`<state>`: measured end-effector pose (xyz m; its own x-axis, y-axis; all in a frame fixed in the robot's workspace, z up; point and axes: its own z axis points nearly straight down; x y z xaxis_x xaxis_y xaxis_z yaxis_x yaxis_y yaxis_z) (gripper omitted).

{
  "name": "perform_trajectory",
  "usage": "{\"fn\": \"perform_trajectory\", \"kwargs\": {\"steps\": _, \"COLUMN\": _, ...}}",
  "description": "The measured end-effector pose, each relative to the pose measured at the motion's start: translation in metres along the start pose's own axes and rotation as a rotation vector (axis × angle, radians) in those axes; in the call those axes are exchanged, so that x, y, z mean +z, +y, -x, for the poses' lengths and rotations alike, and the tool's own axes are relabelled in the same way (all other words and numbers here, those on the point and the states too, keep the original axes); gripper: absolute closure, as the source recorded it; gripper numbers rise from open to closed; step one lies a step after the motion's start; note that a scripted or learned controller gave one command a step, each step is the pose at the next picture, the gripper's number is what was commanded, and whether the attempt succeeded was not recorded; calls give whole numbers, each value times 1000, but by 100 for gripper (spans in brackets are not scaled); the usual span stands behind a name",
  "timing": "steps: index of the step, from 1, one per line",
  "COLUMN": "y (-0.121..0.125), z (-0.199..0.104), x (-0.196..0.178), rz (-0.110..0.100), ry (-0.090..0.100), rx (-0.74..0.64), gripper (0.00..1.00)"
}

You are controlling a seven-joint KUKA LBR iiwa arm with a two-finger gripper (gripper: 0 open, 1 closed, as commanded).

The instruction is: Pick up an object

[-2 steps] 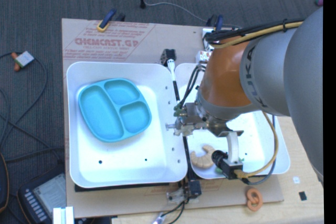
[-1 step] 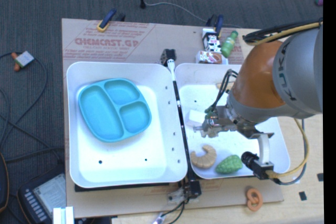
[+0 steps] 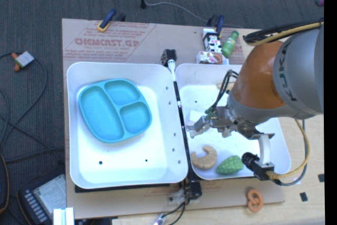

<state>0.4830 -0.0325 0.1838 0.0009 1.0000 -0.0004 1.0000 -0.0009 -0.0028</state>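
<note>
the metal two-finger pincer (image 3: pixel 202 125), state i cannot tell, hangs just above the tan curled croissant-shaped toy (image 3: pixel 204 157) and the green knobbly toy (image 3: pixel 229 165) beside it.

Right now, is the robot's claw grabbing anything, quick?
Gripper: low over the right bin; whether it is open, shut or holding something cannot be told.

The right bin (image 3: pixel 185 93) is crowded by the arm (image 3: pixel 274 79), with a croissant (image 3: pixel 204 157) and green toy (image 3: pixel 229 165) near its front wall, while a blue divided plate (image 3: pixel 115 109) occupies the left bin (image 3: pixel 84 166), leaving that bin's front floor open
</note>
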Motion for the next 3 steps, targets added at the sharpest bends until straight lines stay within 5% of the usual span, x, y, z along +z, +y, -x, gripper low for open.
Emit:
{"fn": "perform_trajectory", "kwargs": {"steps": 1, "y": 59, "z": 63, "x": 92, "rz": 7, "ry": -1, "rx": -1, "gripper": 0}}
{"fn": "perform_trajectory", "kwargs": {"steps": 2, "y": 186, "z": 77, "x": 90, "rz": -7, "ry": -9, "rx": -2, "gripper": 0}}
{"fn": "perform_trajectory", "kwargs": {"steps": 3, "y": 185, "z": 72, "x": 80, "rz": -18, "ry": 2, "rx": -6, "gripper": 100}}
